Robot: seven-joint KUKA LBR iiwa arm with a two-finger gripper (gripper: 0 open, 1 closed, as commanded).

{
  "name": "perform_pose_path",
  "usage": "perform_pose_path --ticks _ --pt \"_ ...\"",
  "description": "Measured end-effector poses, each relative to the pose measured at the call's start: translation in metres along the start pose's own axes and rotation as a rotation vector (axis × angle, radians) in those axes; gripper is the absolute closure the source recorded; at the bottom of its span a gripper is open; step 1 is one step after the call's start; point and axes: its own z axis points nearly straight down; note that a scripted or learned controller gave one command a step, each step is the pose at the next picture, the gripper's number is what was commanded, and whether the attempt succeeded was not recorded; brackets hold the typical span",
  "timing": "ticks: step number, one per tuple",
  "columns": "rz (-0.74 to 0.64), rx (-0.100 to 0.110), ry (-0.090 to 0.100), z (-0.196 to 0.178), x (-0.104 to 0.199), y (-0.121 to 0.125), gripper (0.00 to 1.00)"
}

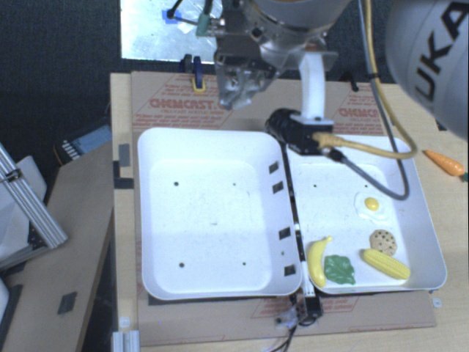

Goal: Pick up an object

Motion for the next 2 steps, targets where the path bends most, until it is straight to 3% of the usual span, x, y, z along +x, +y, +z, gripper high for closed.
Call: perform_pose_path --ticks 1,2 --pt "0.007 0.012 -0.006 0.300 -0.003 0.073 1.00" --pt "0.005 0.022 -0.007 0.412 -0.002 -0.044 1.00"
